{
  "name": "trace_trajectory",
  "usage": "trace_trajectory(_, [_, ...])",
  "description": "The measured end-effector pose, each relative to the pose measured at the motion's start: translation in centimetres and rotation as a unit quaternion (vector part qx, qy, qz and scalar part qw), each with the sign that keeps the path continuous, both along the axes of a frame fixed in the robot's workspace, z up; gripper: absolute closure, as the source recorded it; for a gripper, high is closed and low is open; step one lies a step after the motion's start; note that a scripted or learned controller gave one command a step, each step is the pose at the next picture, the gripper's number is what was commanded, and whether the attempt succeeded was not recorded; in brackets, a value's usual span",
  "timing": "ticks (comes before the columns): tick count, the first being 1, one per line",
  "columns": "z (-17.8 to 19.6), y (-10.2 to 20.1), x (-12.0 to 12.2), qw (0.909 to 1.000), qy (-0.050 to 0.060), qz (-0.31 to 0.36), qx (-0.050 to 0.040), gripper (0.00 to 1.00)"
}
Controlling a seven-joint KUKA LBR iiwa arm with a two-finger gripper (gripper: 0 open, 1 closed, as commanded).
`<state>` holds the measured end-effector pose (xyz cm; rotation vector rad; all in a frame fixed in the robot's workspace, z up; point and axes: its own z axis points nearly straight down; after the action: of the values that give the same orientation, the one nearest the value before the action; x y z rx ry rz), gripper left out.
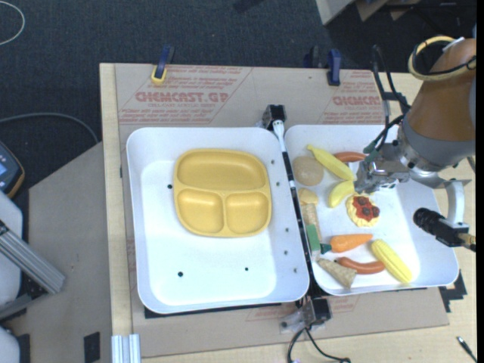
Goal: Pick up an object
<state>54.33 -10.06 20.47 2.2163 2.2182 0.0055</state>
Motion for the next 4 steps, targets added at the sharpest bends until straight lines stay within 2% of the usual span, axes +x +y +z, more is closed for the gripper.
trace_trajectory(1, [2.2, 0.0, 0.1, 1.0, 0.001, 0.0, 0.0001, 1.0])
trace_trajectory(2, [2.3, 6.2, 0.6, 1.0, 0.002, 0.003, 0.002, 1.0])
trace_trajectory(3, [1.2, 10.9, -0.2, 1.0, 0.005, 0.002, 0.0021, 1.0])
trace_trajectory(4, [1.3, 13.5, -1.1, 1.0, 0.005, 0.001, 0.0017, 1.0])
